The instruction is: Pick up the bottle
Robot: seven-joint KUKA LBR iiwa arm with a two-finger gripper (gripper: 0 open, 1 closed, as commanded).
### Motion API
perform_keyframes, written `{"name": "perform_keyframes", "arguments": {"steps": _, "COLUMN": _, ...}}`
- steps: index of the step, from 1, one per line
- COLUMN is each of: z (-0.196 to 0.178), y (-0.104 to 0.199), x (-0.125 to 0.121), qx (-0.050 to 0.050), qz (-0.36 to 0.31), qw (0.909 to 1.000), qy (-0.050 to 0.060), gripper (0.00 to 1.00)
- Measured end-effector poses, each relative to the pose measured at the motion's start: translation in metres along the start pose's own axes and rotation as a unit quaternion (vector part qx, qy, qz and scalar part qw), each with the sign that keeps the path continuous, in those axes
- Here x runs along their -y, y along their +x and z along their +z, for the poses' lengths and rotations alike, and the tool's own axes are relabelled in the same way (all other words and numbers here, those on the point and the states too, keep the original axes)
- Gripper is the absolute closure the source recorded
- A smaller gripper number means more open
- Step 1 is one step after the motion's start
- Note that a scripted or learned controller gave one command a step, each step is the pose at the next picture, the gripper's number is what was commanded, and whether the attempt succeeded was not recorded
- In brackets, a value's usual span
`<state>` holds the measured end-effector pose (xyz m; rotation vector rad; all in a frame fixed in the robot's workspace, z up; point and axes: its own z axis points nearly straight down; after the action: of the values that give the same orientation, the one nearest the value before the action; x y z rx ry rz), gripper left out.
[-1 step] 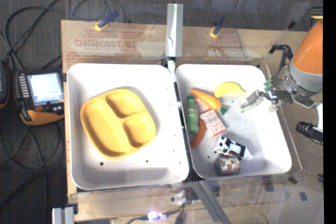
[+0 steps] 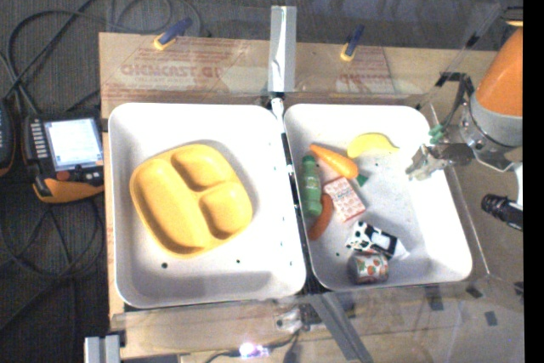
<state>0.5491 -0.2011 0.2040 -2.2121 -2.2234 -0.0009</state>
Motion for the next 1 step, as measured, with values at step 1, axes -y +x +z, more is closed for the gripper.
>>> {"name": "perform_keyframes", "arguments": {"steps": 1, "z": 0.0001, "y": 0.0, "x": 0.0, "qx": 0.0, "qz": 0.0, "qw": 1.0, "qy": 0.0, "gripper": 0.0}}
